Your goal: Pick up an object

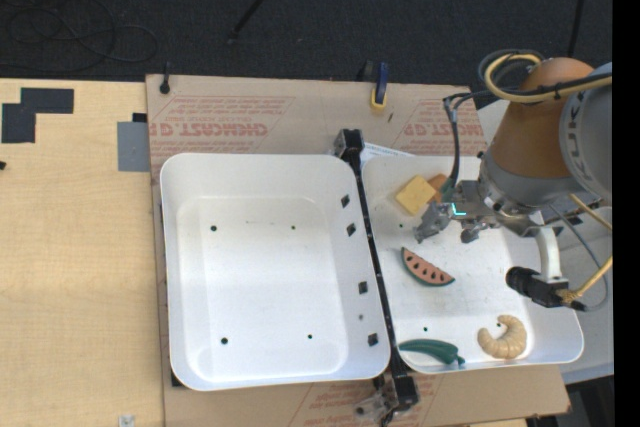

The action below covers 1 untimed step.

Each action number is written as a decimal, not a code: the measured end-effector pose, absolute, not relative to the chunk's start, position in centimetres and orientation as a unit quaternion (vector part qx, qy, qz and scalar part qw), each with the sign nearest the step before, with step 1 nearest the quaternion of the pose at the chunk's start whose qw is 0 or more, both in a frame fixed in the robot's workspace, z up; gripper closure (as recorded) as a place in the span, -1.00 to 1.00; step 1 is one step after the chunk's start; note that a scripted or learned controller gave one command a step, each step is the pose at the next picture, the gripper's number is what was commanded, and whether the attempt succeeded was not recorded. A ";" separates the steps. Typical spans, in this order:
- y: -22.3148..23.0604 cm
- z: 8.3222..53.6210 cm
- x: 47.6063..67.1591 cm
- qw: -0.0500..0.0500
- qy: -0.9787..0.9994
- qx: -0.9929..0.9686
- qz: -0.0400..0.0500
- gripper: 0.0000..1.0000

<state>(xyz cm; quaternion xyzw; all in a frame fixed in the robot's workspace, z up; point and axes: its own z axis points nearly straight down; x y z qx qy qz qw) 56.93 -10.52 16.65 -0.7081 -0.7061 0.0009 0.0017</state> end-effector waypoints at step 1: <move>-11.7 8.4 64.7 -0.001 -0.708 -0.706 0.000 -1.00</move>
